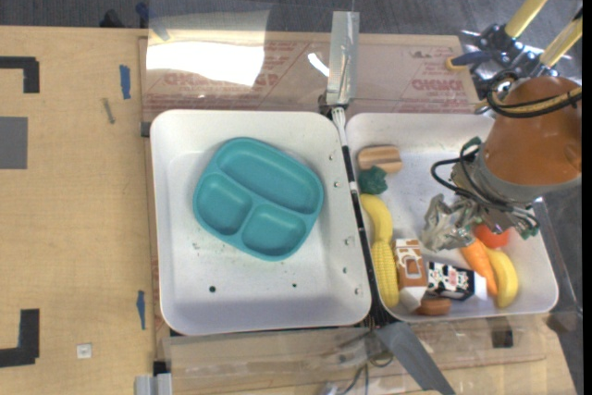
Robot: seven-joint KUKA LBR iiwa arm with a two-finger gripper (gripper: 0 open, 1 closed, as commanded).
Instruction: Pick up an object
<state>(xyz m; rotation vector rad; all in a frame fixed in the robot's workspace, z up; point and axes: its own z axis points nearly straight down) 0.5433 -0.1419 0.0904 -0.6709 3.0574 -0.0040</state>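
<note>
At the frame's lower right, the gripper [450,224] hangs low over the carrot [478,256] to grab; whether it grips, I cannot tell.

Bench [74,199] with two bins.
Left bin [176,291] and right bin [541,287] sit side by side, touching.

2 bins [176,227], 1 teal plate [259,197]
</note>
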